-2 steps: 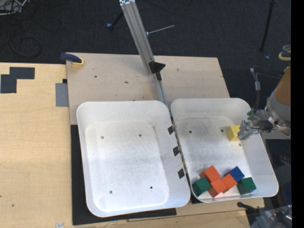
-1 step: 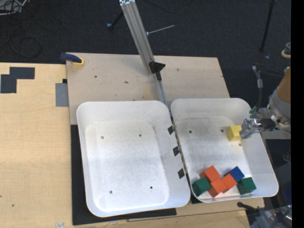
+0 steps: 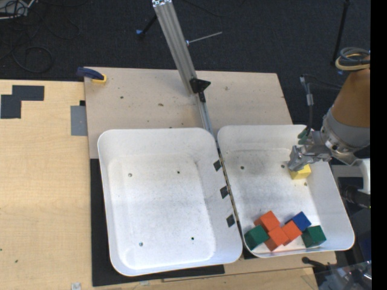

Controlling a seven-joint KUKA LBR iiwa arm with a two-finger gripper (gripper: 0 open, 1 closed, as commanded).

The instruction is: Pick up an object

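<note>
A small yellow block point(image 3: 302, 173) lies in the right bin point(image 3: 260, 156), near its far right side. My gripper point(image 3: 299, 164) hangs directly over that block, its metal tip covering the block's upper edge. Whether the block is touched or gripped is hidden by the gripper body. In the right bin's near corner sits a tight cluster: three orange blocks point(image 3: 279, 229), a blue block point(image 3: 301, 220) and two green blocks point(image 3: 257, 236), well away from the gripper.
The left bin point(image 3: 157, 198) adjoins the right one along a shared wall with black clips point(image 3: 222, 191). A slanted aluminium bar point(image 3: 178, 44) rises behind the bins. The arm's orange band point(image 3: 354, 98) fills the right side.
</note>
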